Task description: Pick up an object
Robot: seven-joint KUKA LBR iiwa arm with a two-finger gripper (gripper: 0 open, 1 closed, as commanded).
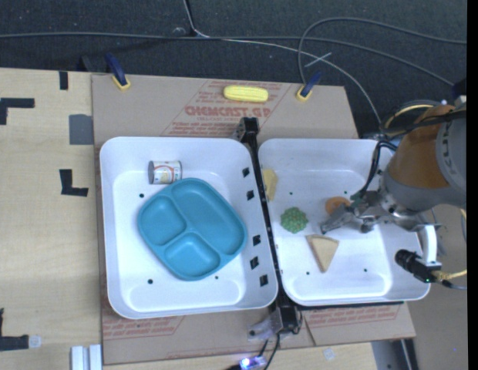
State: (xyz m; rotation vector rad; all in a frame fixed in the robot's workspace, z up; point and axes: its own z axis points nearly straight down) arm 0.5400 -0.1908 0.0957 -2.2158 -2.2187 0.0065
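The right bin (301,154) holds a green broccoli-like piece (294,220), a tan wedge (324,250), a small orange piece (336,204) and a pale yellow piece (269,182) against its left wall. My gripper (335,223) reaches in from the right and hangs low over this bin, between the orange piece and the tan wedge. Nothing shows between its fingers. The arm's orange band (420,160) sits at the bin's right edge.
The left bin (119,206) holds a blue divided plate (193,227) and a small can (164,172) lying on its side. A yellow corn cob (245,94) lies on the cardboard behind the bins. Cables run across the dark floor at the back.
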